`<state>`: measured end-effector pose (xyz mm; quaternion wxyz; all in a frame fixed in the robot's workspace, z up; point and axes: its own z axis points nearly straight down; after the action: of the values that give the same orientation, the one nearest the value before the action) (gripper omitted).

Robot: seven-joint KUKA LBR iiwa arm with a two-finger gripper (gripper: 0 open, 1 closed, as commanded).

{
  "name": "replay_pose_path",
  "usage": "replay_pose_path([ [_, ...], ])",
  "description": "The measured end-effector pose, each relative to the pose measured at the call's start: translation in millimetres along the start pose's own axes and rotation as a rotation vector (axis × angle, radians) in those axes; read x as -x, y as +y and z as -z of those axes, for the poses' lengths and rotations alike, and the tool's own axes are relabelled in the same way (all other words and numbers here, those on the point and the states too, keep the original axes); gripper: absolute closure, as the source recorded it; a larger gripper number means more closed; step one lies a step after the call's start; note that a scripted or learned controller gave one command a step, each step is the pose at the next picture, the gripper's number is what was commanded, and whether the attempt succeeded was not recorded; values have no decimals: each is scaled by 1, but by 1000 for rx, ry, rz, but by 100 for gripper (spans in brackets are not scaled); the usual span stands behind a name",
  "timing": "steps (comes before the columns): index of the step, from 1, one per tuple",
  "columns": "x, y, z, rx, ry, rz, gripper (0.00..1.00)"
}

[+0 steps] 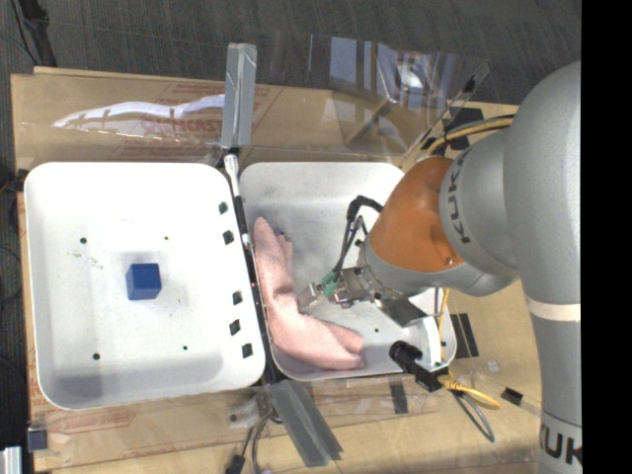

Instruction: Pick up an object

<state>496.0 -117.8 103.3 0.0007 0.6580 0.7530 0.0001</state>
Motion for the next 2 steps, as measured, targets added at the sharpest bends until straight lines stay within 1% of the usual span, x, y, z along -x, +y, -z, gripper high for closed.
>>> replay_pose_path([
  [1,30,-20,52,-1,1,19,0],
  [2,12,-20,-11,-1,2,44,0],
])
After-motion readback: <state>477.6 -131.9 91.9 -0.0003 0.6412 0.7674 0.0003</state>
